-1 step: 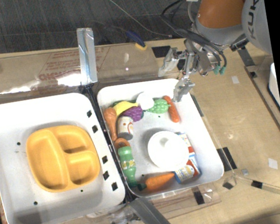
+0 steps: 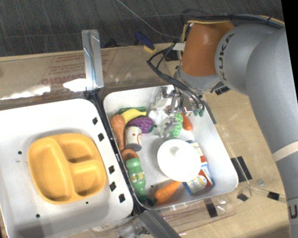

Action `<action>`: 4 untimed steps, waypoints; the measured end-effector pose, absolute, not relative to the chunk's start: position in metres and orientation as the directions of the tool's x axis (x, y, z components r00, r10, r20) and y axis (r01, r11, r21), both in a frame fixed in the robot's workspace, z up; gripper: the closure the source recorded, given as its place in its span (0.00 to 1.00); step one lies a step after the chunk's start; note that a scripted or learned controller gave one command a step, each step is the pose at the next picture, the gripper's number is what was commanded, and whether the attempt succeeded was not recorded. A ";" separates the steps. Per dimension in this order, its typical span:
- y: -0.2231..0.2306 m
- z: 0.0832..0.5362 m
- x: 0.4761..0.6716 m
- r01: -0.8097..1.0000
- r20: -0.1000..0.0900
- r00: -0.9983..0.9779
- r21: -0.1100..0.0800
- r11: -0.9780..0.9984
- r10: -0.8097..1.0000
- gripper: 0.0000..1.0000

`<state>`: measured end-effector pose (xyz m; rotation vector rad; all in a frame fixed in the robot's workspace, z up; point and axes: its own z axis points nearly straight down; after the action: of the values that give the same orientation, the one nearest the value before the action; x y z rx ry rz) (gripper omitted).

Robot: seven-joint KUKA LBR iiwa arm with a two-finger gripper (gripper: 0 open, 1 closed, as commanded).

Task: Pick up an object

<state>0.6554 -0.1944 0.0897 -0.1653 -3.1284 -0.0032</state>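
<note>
- Looming closest to the lens, the grey arm with its orange band (image 2: 201, 50) is reaching in from the right, and I am watching it hang over the far end of the right-hand shallow white bin (image 2: 222, 148).
- I am seeing the metal gripper (image 2: 176, 103) sitting low among the clutter at that far end, just beside a small green and red toy vegetable (image 2: 178, 123); I cannot tell from here whether it is open, closed or holding anything.
- I am counting the candidates in that bin: a yellow toy banana (image 2: 131, 114), a purple bunch of toy grapes (image 2: 145, 123), an orange toy carrot (image 2: 118, 128), a small labelled can (image 2: 133, 138), a green bottle (image 2: 136, 175), a round white lid-like disc (image 2: 178, 159), and a second orange carrot (image 2: 168, 191) near the front wall.
- I am leaving alone the yellow divided plastic tray (image 2: 66, 166), which is resting in the left-hand white bin (image 2: 3, 128), well apart from the gripper.
- I am judging that the nearest piece is the best target, so I would be centring over that one item, keeping clear of the bin wall and its neighbours, closing fully, then lifting straight up and checking that something rises with it.
</note>
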 end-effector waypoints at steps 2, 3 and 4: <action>-0.207 0.229 0.649 0.298 -0.013 -0.954 -0.001 0.954 0.298 1.00; -0.209 0.156 0.575 0.534 0.003 -0.845 -0.001 0.845 0.534 1.00; -0.201 0.137 0.513 0.639 -0.045 -0.768 0.020 0.769 0.639 1.00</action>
<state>0.5132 -0.2007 0.1368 -1.0850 -3.0010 -0.0051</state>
